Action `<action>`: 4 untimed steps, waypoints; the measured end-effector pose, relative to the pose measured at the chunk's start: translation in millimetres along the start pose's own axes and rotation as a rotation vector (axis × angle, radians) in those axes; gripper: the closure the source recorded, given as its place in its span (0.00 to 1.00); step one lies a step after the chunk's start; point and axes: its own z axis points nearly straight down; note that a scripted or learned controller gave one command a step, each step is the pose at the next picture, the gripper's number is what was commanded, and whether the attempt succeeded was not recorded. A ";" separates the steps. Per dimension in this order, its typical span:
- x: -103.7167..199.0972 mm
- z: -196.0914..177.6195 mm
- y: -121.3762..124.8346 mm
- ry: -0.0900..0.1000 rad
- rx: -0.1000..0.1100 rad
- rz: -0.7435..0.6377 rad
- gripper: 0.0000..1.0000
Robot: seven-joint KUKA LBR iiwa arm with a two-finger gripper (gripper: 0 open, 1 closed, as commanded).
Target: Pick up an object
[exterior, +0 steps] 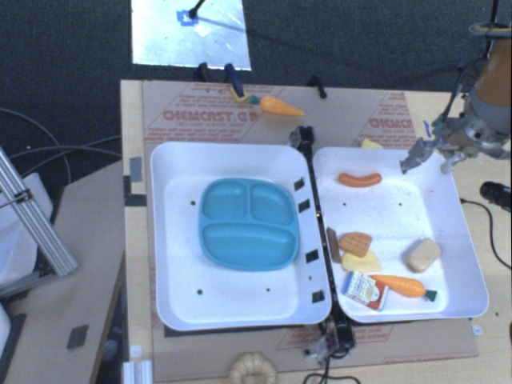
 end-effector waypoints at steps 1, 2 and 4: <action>0.6 -9.0 2.8 -0.003 -0.013 -0.003 0.00; 1.8 53.5 1.1 -0.002 -0.008 -0.002 0.00; -0.6 124.1 3.4 -0.003 -0.012 -0.005 0.00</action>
